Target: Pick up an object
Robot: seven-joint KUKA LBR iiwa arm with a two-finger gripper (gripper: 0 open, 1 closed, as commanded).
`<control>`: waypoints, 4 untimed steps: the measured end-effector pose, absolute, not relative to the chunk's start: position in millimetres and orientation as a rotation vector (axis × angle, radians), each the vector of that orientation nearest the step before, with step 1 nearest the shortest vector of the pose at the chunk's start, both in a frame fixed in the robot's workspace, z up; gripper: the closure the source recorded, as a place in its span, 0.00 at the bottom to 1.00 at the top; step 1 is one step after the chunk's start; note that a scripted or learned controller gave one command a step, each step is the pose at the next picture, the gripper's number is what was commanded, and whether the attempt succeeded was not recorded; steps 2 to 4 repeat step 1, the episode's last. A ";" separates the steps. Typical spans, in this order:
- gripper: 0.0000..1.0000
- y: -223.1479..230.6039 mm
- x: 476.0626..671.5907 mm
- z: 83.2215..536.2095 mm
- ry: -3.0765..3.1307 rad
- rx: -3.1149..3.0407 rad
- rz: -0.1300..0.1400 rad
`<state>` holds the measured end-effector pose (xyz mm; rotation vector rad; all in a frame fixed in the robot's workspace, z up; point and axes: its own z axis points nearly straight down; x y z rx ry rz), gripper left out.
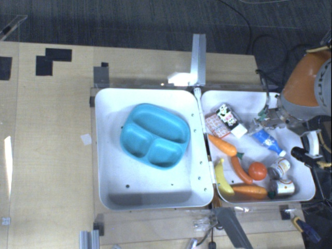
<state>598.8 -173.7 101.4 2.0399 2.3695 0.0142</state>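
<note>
The right bin (309, 191) holds several small items. Among them are a blue bottle (267, 140), a black-and-white cow-patterned box (226, 115), a checkered packet (216, 125), an orange carrot (223, 144), a red tomato (258, 170), a yellow banana (222, 178) and a metal can (284, 188). My gripper (267, 117) hangs over the bin's back right part, just above the blue bottle's far end. The grey wrist and orange band (305, 79) rise behind it. I see nothing held in it.
A blue divided plate (154, 135) lies in the left bin (111, 191). A metal post (198, 56) stands behind the wall between the bins. Another carrot (250, 192) lies along the right bin's front wall. Black cables trail across the dark floor behind the bench.
</note>
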 end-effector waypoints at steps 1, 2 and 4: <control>1.00 -113.8 580.2 253.0 2.338 2.088 0.007; 1.00 -113.8 580.2 253.0 2.338 2.088 0.007; 1.00 -113.8 580.2 253.0 2.338 2.088 0.007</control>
